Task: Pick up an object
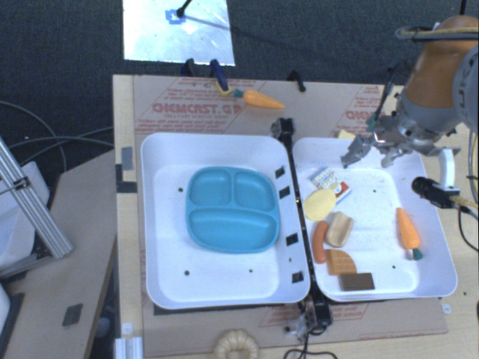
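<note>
The right bin [434,275] holds several toy foods. A small white, blue and red packet [330,182] lies by a pale yellow lemon-like piece [319,203]. Below them are a bread roll [339,229], an orange sausage [320,241], a waffle [340,260] and a brown bar [356,281]. A carrot [408,232] rests near the right wall. My gripper [372,155] hangs over the bin's far edge, up and to the right of the packet. It is open, with nothing between its fingers.
The left bin [161,275] carries a blue divided plate [232,208]. A second carrot [258,99] lies on the cardboard behind the bins. A yellow scrap [346,134] sits just behind the right bin. A ring-shaped pastry [238,344] lies at the front edge.
</note>
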`<state>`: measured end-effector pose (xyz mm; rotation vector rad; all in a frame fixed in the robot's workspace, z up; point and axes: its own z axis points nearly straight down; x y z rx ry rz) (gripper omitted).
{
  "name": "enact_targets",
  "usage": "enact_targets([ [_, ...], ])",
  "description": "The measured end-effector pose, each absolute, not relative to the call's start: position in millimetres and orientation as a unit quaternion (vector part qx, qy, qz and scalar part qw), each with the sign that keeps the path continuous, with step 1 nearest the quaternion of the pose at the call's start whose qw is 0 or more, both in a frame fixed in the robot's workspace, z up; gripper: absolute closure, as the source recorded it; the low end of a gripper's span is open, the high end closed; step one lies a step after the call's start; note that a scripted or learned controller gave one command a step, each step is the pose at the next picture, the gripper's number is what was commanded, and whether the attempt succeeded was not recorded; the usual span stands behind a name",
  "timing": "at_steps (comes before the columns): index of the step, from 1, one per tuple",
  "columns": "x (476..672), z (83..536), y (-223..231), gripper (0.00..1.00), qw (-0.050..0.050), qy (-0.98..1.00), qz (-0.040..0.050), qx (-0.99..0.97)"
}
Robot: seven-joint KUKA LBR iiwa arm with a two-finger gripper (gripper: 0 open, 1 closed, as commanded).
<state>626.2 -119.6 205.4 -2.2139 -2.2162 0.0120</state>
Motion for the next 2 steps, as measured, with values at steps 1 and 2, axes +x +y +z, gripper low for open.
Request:
enact_targets([
  [1,628.9,214,-119,0.0,-0.001,-0.708,-0.0003,-0.706],
  [2,627.2,171,-124,0.0,0.0,-0.708,0.0006,-0.707],
])
